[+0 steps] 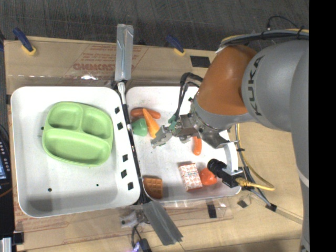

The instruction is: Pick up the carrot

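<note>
The carrot [150, 123] is an orange cone lying in the left part of the right bin [173, 96], close to the divider, with a green piece [139, 127] touching its left side. My gripper [164, 132] hovers just to the right of the carrot's lower end, pointing left. Its fingers are open, with nothing between them. The lower fingertip [157, 140] sits a short gap from the carrot's tip. The arm's orange band [226, 83] looms over the right half of this bin.
Sharing the right bin are a red-orange sausage shape [138, 112], a small orange piece [197, 146], a patterned box [189, 176], a red round item [208, 178] and a brown waffle [153, 186]. A green divided plate [79, 133] lies in the left bin [31, 193].
</note>
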Controlling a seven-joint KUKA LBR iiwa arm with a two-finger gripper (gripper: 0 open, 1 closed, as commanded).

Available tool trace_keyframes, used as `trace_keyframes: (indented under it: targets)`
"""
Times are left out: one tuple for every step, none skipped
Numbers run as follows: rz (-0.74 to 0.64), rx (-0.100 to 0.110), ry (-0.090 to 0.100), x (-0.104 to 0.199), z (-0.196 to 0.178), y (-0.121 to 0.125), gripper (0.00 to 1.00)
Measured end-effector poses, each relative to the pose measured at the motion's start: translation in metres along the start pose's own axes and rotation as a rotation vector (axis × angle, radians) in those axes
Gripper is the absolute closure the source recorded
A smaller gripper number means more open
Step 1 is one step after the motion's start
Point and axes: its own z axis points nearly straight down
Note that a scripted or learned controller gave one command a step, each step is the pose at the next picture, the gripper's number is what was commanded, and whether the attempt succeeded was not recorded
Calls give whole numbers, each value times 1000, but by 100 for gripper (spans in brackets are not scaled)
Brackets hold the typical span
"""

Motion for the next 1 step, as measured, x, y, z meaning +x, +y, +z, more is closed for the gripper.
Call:
trace_keyframes:
  targets:
    - [43,2,0,-10,31,53,0]
